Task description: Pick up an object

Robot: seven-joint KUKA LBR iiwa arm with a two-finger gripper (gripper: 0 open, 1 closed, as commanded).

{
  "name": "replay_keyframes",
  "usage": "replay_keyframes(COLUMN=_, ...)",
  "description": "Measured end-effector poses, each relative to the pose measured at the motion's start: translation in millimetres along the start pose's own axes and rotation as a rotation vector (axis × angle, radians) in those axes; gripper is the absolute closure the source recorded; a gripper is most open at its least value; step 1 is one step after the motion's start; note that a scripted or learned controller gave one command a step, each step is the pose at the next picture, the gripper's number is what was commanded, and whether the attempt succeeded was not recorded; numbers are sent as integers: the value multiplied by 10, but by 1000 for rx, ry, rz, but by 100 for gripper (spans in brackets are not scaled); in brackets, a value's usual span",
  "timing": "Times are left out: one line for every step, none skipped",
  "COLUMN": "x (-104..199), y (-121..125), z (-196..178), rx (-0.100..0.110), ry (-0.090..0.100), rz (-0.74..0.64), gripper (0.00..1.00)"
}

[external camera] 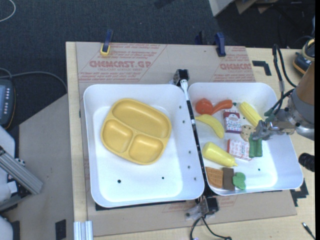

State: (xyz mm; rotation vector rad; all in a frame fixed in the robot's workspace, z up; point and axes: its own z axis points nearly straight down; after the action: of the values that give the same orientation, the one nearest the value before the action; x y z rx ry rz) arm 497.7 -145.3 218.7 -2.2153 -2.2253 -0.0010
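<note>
One fixed cam above the bench (150,64), looking down at a slant; left bin (100,184) and right bin (280,174) both fully in frame, mid-range. Arm (305,101) enters from frame right; dark floor fills the top.

Both bins (95,149) look like smooth, glossy white plastic; the yellow tray (136,130) is plastic with a soft sheen; the bench board (80,64) is matt brown cardboard, and the floor (75,9) dark, rough carpet
</note>
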Motion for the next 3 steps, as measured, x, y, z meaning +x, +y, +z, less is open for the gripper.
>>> replay_keyframes(x=493, y=176, z=92, rx=1, ry=1, rz=-1, gripper=100)
replay_keyframes(x=1011, y=436, z=20, rx=-4, ry=-2, rz=-1, gripper=100)
replay_keyframes(x=1585, y=496, z=-88, rx=-4, ry=0, rz=-3, gripper=100)
